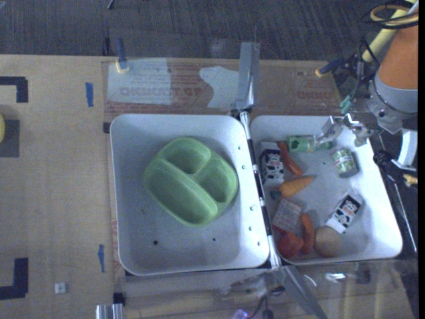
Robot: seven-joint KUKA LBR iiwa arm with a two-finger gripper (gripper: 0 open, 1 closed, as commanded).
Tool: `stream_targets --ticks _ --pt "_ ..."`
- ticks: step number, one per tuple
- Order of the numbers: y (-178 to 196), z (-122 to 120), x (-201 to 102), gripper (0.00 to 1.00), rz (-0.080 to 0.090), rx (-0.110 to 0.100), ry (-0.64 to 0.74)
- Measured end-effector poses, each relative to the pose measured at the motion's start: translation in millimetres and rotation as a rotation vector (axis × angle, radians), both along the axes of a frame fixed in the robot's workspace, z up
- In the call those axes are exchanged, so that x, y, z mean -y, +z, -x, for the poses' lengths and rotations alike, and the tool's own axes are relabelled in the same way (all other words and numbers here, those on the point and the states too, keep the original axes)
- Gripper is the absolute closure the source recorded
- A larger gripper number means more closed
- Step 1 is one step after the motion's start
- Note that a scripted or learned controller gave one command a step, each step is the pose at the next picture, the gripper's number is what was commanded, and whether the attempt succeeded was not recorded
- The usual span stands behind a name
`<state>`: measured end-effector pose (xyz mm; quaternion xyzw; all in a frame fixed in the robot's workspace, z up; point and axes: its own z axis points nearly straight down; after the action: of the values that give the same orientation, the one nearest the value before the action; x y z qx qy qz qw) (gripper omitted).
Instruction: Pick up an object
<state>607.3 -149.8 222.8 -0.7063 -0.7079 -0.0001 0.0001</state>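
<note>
Hovering over the right bin (pixel 388 234), the gripper (pixel 340 126) spreads its fingers wide, holding nothing, above a green bottle (pixel 302 143) and beside a small can (pixel 344 161). A carrot (pixel 295 186) lies nearby; a green divided plate (pixel 190 179) sits in the left bin (pixel 126 244).

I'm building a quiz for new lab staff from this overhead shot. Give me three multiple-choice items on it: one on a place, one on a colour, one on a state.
1. Where does the divided plastic plate lie?
A. left white bin
B. right white bin
C. bare bench

2. What colour is the carrot-shaped toy?
A. blue
B. orange
C. white

3. How does the small green can stand in relation to the two-finger gripper?
A. lifted clear of the bin
B. lying in the bin, below the gripper
C. stacked on the plate

Answers:
1 A: the plate rests in the left white bin.
2 B: it is plainly orange.
3 B: the can rests on the floor of the right white bin.
</note>
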Motion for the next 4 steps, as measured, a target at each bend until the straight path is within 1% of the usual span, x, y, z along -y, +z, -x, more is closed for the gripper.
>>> stream_targets --ticks 1,2,3,4 --pt "-101.7 -54.1 21.3 0.00 0.001 0.011 -0.235" --pt "-121.4 -65.6 -40.0 0.00 0.008 0.021 -0.200" --pt "-101.6 -70.8 -40.6 1.00 0.008 0.038 -0.198" --pt "-137.0 -60.0 -54.0 1.00 0.000 0.000 -0.411"
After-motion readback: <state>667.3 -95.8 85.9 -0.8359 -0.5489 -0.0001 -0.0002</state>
